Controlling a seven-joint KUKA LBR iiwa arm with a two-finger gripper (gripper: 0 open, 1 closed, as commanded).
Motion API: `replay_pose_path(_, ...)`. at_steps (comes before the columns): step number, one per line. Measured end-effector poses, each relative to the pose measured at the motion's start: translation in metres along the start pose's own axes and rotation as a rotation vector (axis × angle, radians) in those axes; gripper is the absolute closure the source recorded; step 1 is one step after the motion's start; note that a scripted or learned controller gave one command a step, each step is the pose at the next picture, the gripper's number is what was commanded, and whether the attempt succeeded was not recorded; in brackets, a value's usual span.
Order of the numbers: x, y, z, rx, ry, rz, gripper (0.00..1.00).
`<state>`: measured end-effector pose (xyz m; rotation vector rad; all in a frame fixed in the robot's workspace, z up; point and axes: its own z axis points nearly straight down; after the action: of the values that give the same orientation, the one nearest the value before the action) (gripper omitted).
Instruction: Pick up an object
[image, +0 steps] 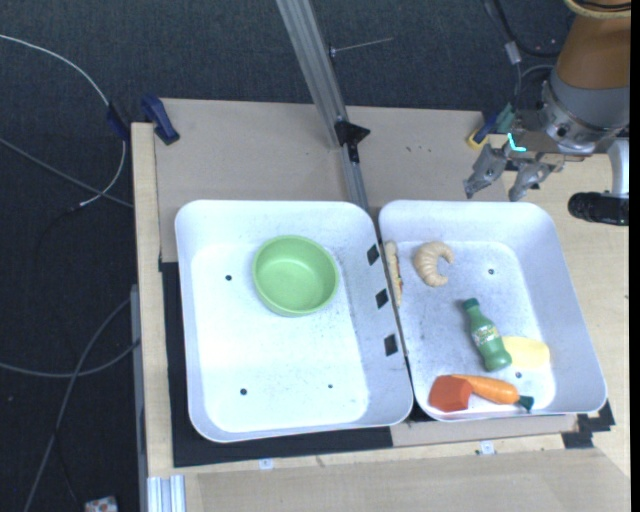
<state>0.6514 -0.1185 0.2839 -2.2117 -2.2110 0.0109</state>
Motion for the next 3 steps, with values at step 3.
replay_pose_path(3,0.011,-0.013,0.112,0.001,-0.001,0.001,0.00)
